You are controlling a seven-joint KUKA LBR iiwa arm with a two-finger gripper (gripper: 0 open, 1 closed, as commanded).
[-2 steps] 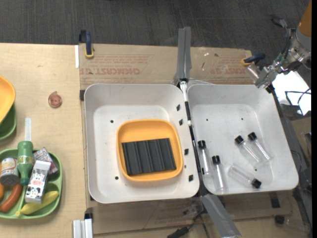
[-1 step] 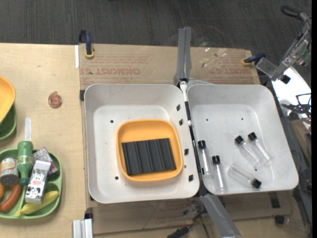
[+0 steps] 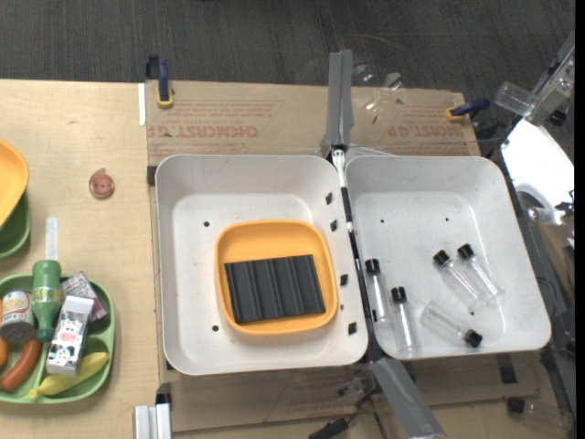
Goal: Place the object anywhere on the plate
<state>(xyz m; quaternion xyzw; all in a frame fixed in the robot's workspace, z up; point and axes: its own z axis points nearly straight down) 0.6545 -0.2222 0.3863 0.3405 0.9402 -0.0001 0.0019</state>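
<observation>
Ribbed dark grey block (image 3: 275, 288) lies flat on the orange plate (image 3: 274, 233), covering most of the plate's middle, with orange rim showing all round it. The plate sits in the left white bin (image 3: 183, 199), a little toward the near wall. The right white bin (image 3: 411, 176) touches the left one along a shared edge and holds 5 clear vials with black caps: 1 (image 3: 375, 286) close to the dividing wall, 1 (image 3: 402, 318) just beside it, 2 (image 3: 457, 277) (image 3: 480, 273) lying near each other further right, and 1 (image 3: 450, 326) near the front wall. Both bins rest on a cardboard sheet (image 3: 247, 126) on the counter (image 3: 73, 126). At the left of the counter stands a green tray (image 3: 91, 378) of toy food, with a yellow bowl (image 3: 9, 186) behind it. Whether the tool is open or closed I cannot tell.
</observation>
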